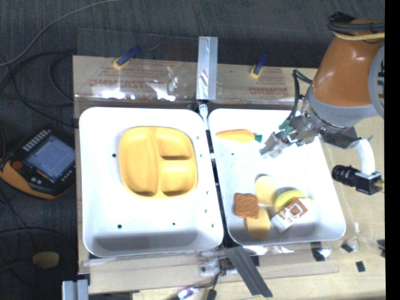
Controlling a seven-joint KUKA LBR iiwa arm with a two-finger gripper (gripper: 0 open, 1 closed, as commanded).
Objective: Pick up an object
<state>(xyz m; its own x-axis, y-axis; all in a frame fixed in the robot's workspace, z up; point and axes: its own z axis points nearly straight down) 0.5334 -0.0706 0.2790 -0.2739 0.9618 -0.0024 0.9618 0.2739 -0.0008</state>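
One carrot (235,135) lengthwise across the right bin (325,186), green tip toward the tool (273,146), finger state unclear.

Yellow tray (157,161) in white bin (94,186); orange carrot (235,135); brown toast (246,205); orange-banded grey arm (347,74).

The grey arm with its orange band (350,74) is running off the right edge. The two-finger gripper (275,144) is appearing too small and blurred to read. The small white carton (291,214) is overlapping a round yellow item (284,198).
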